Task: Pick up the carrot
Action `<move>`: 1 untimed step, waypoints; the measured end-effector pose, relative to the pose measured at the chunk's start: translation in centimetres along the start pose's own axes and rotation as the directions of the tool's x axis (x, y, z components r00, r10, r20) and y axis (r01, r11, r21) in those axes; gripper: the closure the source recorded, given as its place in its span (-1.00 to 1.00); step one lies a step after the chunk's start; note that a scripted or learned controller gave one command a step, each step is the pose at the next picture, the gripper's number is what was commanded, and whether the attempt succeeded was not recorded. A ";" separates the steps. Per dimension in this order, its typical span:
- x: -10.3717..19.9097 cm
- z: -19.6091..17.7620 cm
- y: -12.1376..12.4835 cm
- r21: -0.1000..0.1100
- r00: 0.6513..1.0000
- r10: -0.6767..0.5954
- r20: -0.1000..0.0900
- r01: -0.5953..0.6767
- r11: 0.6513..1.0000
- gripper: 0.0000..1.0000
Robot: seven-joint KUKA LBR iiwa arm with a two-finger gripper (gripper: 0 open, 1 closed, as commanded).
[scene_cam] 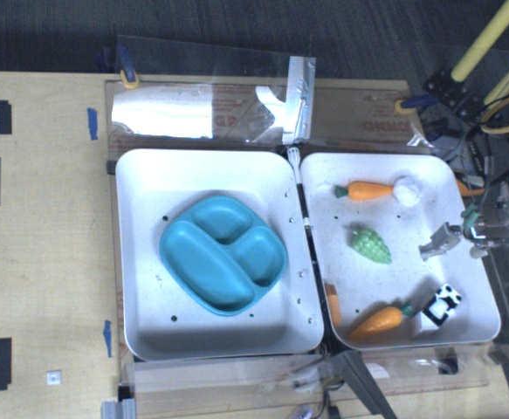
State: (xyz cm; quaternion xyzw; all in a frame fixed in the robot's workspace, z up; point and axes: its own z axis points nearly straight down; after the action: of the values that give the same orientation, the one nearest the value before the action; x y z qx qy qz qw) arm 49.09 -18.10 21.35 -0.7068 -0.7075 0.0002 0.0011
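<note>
My gripper (446, 238) hangs at the frame's right edge, open and holding nothing. Two carrots lie in the right bin (394, 334): upper carrot (367, 191), lower carrot (379, 321). I risk wavering between them, or nudging the black-and-white toy (443, 305).

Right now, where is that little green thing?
In the camera view, the green thing lies mid right bin, between the far carrot and the near carrot.
</note>
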 end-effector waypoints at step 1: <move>4.3 7.0 6.1 0.000 0.914 0.407 0.001 -0.407 0.914 -1.00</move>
State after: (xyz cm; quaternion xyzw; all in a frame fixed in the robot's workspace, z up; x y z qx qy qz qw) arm 55.18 -13.81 14.30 -0.8384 -0.5451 0.0009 0.0010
